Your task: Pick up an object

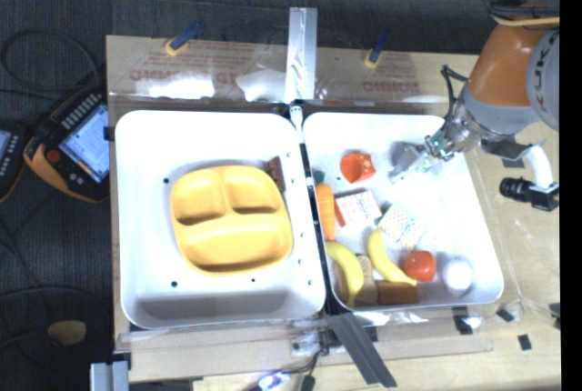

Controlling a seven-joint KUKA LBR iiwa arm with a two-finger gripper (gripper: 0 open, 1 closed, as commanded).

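The right bin (482, 225) holds a red pepper-like toy (357, 165), an orange carrot (325, 209), a red and white carton (356, 206), a white patterned packet (397, 225), two bananas (386, 257), a red tomato (418, 265), a white ball (456, 273) and a brown block (395, 293). My gripper (411, 157) hangs over the upper part of this bin, right of the red toy, with nothing visibly between its fingers.
A yellow divided tray (231, 216) lies in the left bin (145, 225), with a small brown item (275, 171) at its upper right corner. The arm's orange band (505, 71) comes in from the right. A handheld controller (77, 144) rests left of the bench.
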